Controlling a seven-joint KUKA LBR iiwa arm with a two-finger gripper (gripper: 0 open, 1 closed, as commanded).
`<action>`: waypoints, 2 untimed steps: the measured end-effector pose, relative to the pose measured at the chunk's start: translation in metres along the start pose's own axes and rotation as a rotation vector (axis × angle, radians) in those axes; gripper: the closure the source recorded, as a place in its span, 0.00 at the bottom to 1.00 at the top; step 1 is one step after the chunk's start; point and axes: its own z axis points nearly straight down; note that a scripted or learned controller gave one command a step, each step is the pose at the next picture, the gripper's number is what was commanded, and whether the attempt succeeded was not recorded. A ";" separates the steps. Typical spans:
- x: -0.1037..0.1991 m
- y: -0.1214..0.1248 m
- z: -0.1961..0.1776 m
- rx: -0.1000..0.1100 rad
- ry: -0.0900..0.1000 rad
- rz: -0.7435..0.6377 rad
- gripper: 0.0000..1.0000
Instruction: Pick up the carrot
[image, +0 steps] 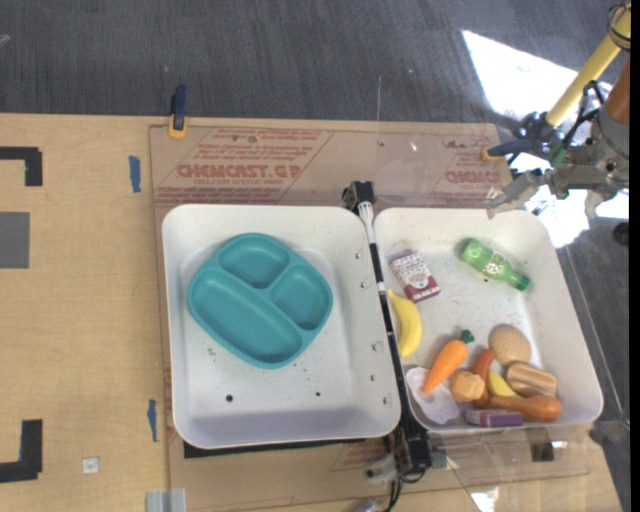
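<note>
The carrot (443, 366), orange with a small green top, lies in the right bin (560, 290) near its front left, its tip pointing toward the front. It rests beside a banana (406, 322) and a heap of toy food. My gripper (503, 172) hovers over the back right corner of that bin, far behind the carrot. It is open, and nothing is between its fingers.
A green bottle (492, 263) and a small red and white carton (414, 275) lie further back in the right bin. A bread roll (510, 345), a hot dog (532, 392) and other pieces crowd the carrot's right. A teal divided plate (260, 297) sits in the left bin (190, 390).
</note>
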 end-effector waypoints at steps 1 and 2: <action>0.136 -0.092 0.049 0.005 0.005 0.224 0.00; 0.114 -0.137 0.135 -0.029 -0.004 0.145 0.00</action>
